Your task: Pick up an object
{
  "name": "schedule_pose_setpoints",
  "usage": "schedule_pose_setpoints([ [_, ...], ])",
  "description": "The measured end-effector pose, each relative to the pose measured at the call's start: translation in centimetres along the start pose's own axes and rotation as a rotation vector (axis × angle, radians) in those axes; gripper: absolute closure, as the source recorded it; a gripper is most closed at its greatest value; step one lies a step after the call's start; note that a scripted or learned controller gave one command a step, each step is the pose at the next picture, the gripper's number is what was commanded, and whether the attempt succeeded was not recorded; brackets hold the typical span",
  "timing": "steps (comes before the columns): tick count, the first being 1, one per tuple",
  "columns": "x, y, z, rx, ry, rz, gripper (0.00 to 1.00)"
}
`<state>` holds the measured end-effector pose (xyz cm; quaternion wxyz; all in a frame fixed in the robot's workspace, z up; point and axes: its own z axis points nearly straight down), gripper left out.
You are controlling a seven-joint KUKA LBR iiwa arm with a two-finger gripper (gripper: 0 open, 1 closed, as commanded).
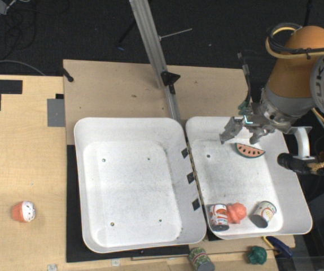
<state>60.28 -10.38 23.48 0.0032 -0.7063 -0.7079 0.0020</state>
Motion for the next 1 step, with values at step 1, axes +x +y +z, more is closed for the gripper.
schedule_pose_setpoints([
  [1,-0.08,0.07,-0.24,-0.005,-0.001,0.002,0.00],
])
